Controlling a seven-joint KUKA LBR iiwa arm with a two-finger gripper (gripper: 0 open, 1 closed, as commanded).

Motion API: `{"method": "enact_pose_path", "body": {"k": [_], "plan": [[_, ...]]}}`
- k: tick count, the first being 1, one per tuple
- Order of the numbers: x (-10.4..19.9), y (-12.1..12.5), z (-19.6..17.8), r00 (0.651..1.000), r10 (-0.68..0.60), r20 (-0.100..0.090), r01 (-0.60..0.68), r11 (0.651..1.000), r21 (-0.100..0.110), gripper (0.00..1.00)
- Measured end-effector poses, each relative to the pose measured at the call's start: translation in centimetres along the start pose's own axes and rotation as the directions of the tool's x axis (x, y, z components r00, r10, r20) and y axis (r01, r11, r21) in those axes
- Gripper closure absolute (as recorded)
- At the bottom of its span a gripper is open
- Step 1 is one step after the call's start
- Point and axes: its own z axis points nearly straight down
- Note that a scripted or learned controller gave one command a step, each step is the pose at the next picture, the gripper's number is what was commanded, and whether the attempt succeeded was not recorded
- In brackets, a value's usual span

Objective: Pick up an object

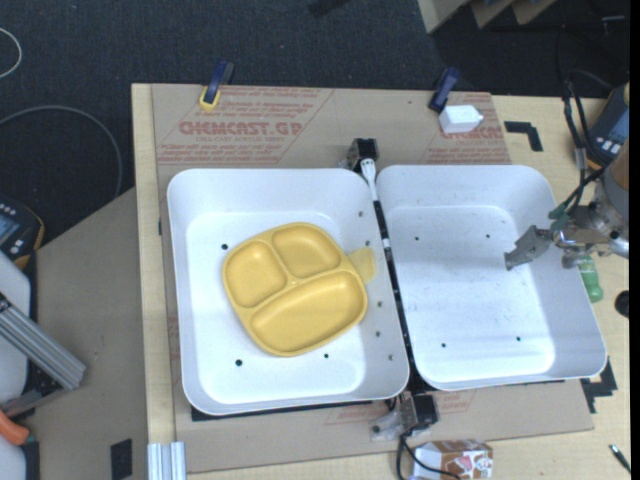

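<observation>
Plainly legible on the brown cardboard sheet covering the bench is red lettering reading "CHEMCAST G P" (the lines of smaller print above and below it are too fine to make out), and a similar red print, partly hidden, sits near the small white block at the sheet's far right. Two spring clamps, one with a yellow tip and one dark blue, pinch the sheet's far edge.

Two shallow white bins sit side by side on the sheet, touching along their inner rims. The left bin holds a yellow plastic divided plate with three compartments, lying flat and slightly skewed near the bin's middle, its small tab pointing toward the right bin.

The claw hangs over the right-hand part of the right white bin, well apart from the plate. A grey finger slants down and left toward the bin floor; nothing is seen in its grip, and how far it is spread I cannot tell from this angle. A green piece shows just beside the wrist.
</observation>
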Motion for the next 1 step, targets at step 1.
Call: {"method": "enact_pose_path", "body": {"k": [1], "plan": [[2.03, -3.04, -14.38, 1.0, -0.003, 0.005, 0.003, 1.0, -0.018, 0.0]]}}
